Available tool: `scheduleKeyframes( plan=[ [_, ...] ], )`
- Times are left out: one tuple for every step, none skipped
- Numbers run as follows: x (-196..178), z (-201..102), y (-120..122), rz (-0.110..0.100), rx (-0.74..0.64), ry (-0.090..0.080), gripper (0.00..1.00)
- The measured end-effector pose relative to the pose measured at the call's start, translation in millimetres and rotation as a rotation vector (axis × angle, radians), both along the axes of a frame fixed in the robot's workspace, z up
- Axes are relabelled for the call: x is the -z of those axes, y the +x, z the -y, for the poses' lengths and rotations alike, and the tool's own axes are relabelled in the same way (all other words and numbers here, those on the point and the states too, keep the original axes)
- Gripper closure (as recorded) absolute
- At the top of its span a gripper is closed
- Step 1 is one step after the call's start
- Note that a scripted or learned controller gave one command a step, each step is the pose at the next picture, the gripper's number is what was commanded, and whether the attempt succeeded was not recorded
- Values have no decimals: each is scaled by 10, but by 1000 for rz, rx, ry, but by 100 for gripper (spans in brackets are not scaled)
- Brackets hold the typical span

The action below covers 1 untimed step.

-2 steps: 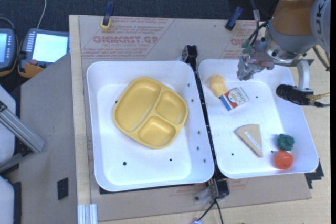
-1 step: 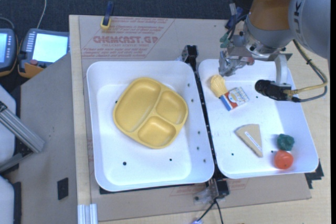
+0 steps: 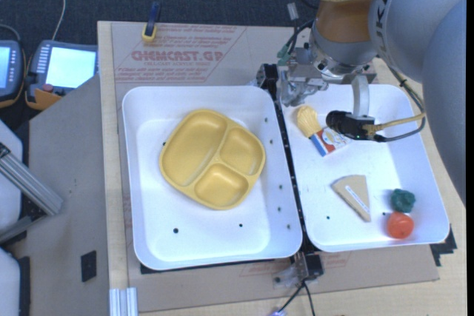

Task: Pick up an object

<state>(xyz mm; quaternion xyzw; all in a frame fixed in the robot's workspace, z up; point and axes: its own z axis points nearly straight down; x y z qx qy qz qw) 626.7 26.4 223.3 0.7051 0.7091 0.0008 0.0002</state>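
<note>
Yellow toy piece (image 3: 306, 117) is lying in the upper left corner of the right bin (image 3: 433, 192), close to the divide between the two bins. The gripper (image 3: 298, 94) is hanging just above and slightly left of it, near the bin's top rim. Whether it is open or closed cannot be told from this angle, and nothing is showing in its grasp. A small red, white and blue packet (image 3: 326, 141) is lying right beside the yellow piece, on its lower right. Further down the same bin, a tan wedge (image 3: 353, 195) is resting near the middle. A green lump (image 3: 403, 198) and a red ball (image 3: 400, 225) are sitting close together by the lower right corner, well apart from the gripper. The left bin (image 3: 148, 233) is holding a yellow divided plate (image 3: 212, 158), lying flat near its centre.
</note>
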Motion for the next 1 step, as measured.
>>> scheduleKeyframes(
  plan=[
    [95,-518,22,-1,0,1,100]
  ],
)
